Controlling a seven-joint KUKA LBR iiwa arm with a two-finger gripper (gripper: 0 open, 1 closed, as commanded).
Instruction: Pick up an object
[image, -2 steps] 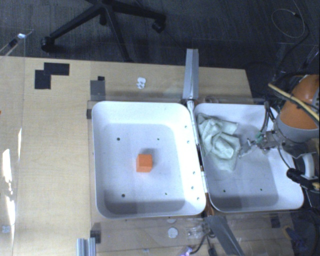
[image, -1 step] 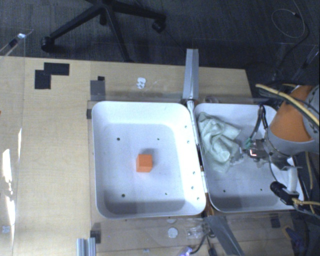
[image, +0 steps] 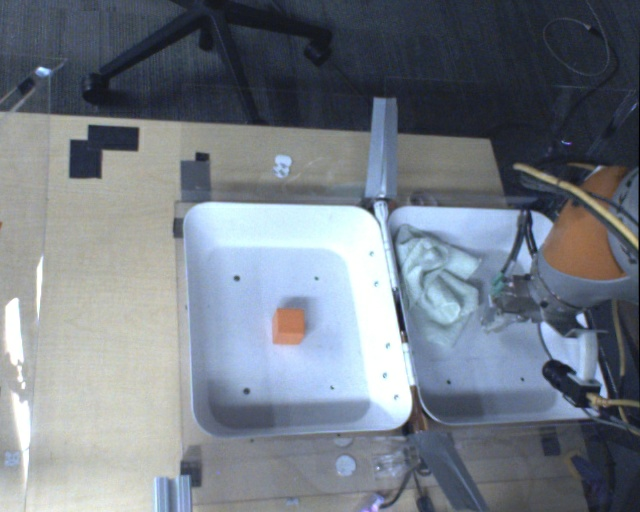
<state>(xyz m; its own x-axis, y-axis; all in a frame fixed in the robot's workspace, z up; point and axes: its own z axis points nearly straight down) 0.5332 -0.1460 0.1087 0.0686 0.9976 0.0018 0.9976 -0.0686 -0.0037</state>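
An orange cube (image: 289, 326) sits alone near the middle of the left bin (image: 215, 250). A crumpled pale green-white cloth (image: 436, 277) lies in the upper left part of the right bin (image: 480, 400). My gripper (image: 503, 303) hangs low over the right bin, just right of the cloth's edge, with the orange-banded arm (image: 585, 245) behind it. The gripper's tips are blurred and partly hidden by the wrist and cables.
A grey metal divider post (image: 381, 150) stands at the back between the two bins. Cables and hoses (image: 575, 385) crowd the right bin's right rim. A black chair base (image: 210, 45) rests on the floor beyond the bench.
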